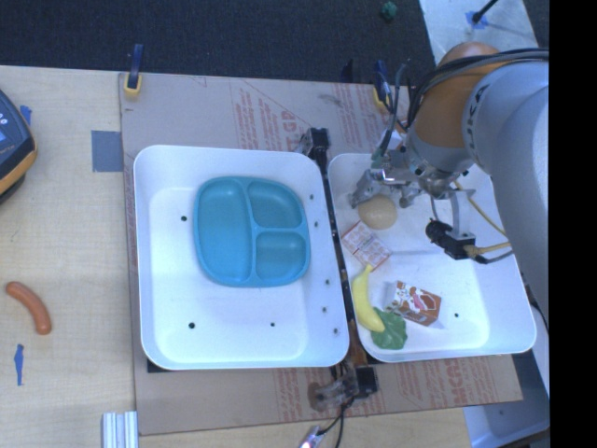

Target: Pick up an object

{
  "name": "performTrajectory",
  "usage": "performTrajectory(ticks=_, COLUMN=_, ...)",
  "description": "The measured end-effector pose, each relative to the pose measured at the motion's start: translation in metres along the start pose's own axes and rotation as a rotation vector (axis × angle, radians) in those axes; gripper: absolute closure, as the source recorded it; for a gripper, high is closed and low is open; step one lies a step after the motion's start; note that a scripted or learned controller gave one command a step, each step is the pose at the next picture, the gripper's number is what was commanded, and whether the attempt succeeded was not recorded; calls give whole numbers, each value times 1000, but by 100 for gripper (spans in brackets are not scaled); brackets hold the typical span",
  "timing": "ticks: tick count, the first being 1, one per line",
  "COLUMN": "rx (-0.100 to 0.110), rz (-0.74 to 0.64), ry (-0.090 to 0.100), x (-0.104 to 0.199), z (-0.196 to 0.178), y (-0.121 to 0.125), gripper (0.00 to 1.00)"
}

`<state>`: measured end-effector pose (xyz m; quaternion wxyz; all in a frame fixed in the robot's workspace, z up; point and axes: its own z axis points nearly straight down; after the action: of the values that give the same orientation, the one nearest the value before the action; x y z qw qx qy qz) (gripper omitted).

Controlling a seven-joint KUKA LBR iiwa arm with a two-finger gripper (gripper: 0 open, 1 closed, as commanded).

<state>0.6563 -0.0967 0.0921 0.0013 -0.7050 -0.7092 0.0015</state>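
Wooden worktop (75, 241), two bins | end effector (378, 187) low in right bin (494, 339), far-left corner, just above tan ball (378, 214) | finger state cannot be told | ball should be centred between fingers before closing; packet (365, 244) nearby to be avoided.

— Any writing you can read from up there?

— Barely. The cardboard sheet (280, 110) under my bins carries red printed lines, off to the left of my pincer (378, 189), too blurred to make out.

— And the packets?

— The small packet (365, 244) just below my pincer and the red-and-white pack (415, 303) further below it (both printed) show no legible words.
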Motion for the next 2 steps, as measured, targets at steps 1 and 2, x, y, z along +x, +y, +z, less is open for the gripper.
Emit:
performTrajectory(ticks=1, rx=1, rz=0, ry=0, x=2, z=0, y=0, gripper=0)
performTrajectory(ticks=2, rx=1, rz=0, ry=0, x=2, z=0, y=0, gripper=0)
